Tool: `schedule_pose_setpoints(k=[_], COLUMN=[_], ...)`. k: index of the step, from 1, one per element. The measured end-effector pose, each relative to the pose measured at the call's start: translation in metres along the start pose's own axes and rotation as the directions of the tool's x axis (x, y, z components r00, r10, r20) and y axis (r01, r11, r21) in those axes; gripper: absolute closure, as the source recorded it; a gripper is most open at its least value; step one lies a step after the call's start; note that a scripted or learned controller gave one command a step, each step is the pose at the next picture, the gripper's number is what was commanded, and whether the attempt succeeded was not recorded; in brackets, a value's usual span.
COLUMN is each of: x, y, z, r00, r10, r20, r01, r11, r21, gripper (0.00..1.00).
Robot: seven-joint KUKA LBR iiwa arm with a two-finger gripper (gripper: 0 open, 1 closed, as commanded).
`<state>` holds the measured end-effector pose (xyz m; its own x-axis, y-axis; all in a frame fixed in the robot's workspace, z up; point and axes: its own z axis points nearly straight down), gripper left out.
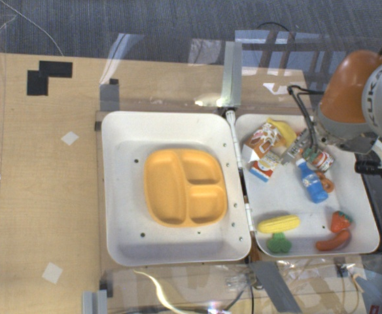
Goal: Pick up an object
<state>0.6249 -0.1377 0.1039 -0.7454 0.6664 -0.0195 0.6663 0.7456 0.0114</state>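
Note:
The right bin [367,201] holds several small items. A red and white snack packet [264,138] and a yellow piece [282,131] lie at its far side. A white and red carton [261,170] lies below them. A blue bottle [313,182] lies in the middle, next to a small red and green can [321,160]. A yellow corn cob [278,224], a green broccoli [280,243], a red sausage [332,241] and an orange-red vegetable [340,220] lie along the near side. My gripper [297,149] hangs low over the bin's far half, between the snack packet and the can.
The left bin [122,195] holds a yellow divided tray [185,187]. A metal divider [238,169] runs between the bins. The arm's orange band [347,87] and grey wrist [381,110] stand over the right bin's far right corner. Black marks [47,75] lie on the bench at the left.

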Motion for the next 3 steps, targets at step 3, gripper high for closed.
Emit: schedule_pose_setpoints(k=[3], x=[0.033], y=[0.032], z=[-0.031], r00=[0.975], r10=[-0.223], r20=[-0.019], r01=[0.223], r11=[0.975], r21=[0.004], gripper=[1.0])
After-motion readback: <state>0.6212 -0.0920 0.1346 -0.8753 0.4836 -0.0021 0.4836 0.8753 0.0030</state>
